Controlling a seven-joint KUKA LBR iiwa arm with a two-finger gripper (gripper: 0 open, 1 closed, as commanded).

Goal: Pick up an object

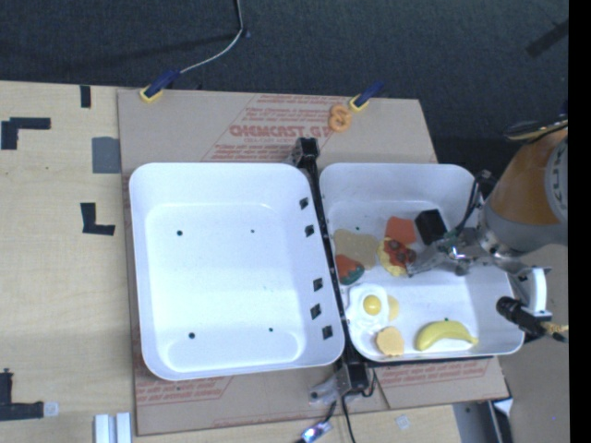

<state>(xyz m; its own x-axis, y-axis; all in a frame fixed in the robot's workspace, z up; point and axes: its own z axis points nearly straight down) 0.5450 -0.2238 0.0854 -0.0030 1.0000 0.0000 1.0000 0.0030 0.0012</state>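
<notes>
While the left bin (222, 266) lies bare on its cardboard sheet (268, 132), the right bin (388, 178) holds every piece of toy food. Nearest the divider sit a beige slice (355, 245) and a red-green piece (348, 268), with a fried egg (372, 305) and an orange chip (391, 341) below. An orange-red block (401, 229) sits mid-bin, and a banana (444, 336) lies along the lower wall. The gripper (417, 258) hangs low over a red-and-yellow piece (397, 255); I cannot tell how it is set.
</notes>
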